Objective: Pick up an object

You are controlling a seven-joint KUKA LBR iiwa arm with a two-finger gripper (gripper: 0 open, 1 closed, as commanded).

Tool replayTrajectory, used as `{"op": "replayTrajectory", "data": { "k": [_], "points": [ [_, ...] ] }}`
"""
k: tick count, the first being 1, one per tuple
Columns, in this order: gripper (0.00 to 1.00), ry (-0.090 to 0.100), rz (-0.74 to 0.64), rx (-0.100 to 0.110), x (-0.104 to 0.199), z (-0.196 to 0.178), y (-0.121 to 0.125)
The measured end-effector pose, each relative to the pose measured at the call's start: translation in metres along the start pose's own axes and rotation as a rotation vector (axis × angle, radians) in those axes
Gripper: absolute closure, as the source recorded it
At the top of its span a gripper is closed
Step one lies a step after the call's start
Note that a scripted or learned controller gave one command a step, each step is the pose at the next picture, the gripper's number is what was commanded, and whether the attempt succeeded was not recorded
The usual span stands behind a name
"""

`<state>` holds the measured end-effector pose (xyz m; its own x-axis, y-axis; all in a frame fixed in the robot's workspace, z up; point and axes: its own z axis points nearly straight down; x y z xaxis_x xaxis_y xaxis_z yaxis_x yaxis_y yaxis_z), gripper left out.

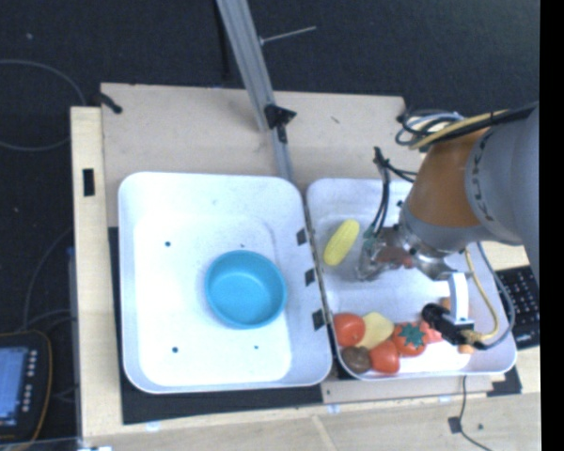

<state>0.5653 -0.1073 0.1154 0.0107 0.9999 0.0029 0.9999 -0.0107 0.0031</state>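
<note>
My gripper point(368, 263) hangs low in the right bin point(343, 195), just right of a yellow corn cob point(341, 241) that lies tilted near the bin's left wall. Nothing shows between gripper and cob to tell contact. Along the bin's front edge sits a cluster of toy food: a red tomato point(349, 329), a pale yellow piece point(377, 328), a brown piece point(356, 359), a second red piece point(385, 357) and a red one with a green top point(410, 337). A blue bowl point(245, 288) rests in the middle of the left bin point(160, 214).
A grey metal pole point(249, 64) slants down from the top to the gap between the bins. The arm's grey body and orange band point(451, 191) cover the right bin's far right side. A screen point(5, 383) sits off the bench at lower left.
</note>
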Motion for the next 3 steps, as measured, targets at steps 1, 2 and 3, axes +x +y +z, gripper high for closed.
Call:
{"op": "replayTrajectory", "data": {
  "k": [1, 2, 3],
  "points": [
    [1.0, 0.0, -0.018, 0.0, 0.007, -0.047, 0.004],
    [1.0, -0.001, -0.015, -0.004, 0.001, -0.112, 0.004],
    [1.0, -0.002, -0.018, -0.002, 0.001, -0.141, 0.005]
  ]
}}
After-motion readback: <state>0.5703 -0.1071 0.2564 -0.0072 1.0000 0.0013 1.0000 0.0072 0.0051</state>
